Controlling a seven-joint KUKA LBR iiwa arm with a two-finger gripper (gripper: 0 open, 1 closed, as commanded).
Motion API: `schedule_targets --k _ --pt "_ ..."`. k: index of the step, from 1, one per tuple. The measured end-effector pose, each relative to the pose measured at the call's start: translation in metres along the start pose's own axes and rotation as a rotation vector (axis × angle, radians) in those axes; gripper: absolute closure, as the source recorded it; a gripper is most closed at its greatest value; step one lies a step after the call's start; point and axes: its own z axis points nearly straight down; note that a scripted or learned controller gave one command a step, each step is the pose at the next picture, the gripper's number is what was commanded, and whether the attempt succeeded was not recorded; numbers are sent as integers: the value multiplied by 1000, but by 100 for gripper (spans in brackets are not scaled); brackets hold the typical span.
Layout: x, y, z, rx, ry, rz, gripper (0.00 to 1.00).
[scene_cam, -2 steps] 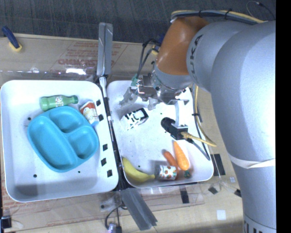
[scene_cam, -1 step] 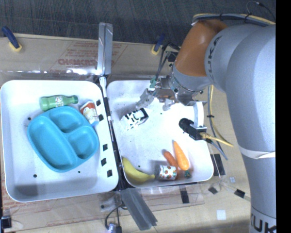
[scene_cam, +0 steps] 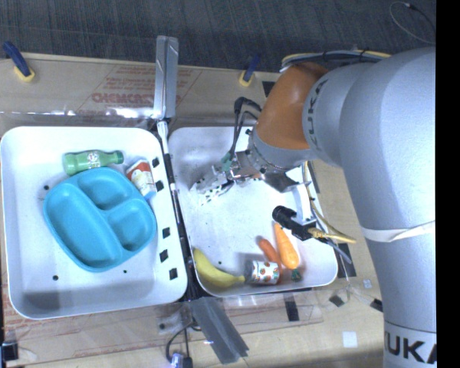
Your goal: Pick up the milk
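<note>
Clock directions read off the camera view, 12 at its top.

- Milk: judging it to be the small red-and-white carton; label too small to read. It is lying in the left bin, at 3 o'clock in that bin and close against the wall shared with the other bin. It is sitting just beside the blue divided plate, at the plate's 1 o'clock. Green bottle is lying near it, at its 10 o'clock.
- Gripper: hanging low over the right bin, in that bin's 10 o'clock corner. The arm is reaching in from 3 o'clock. Open or closed: cannot tell at this angle. No object is showing in its grasp.
- Milk is lying at the gripper's 9 o'clock, across the dividing wall, near but apart.
- Other items in the right bin, along the 6 o'clock edge: banana, small can, two carrots.

Progress, as judged: nothing is counting as done. The carton is resting in the bin, ungrasped and unlifted. Remaining: crossing the divider towards 9 o'clock, lining up over the carton, closing on it, lifting it. The tight spot between plate and wall is looking awkward for the approach.
</note>
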Motion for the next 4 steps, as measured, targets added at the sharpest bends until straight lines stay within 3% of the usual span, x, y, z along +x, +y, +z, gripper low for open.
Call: schedule_targets --k 1,2,3,4 --pt "-1 1 -11 -3 -4 -4 100" --pt "-1 1 -11 -3 -4 -4 0" --pt "5 24 8 0 -3 -142 0" --pt "7 29 -6 -16 -6 -148 100"
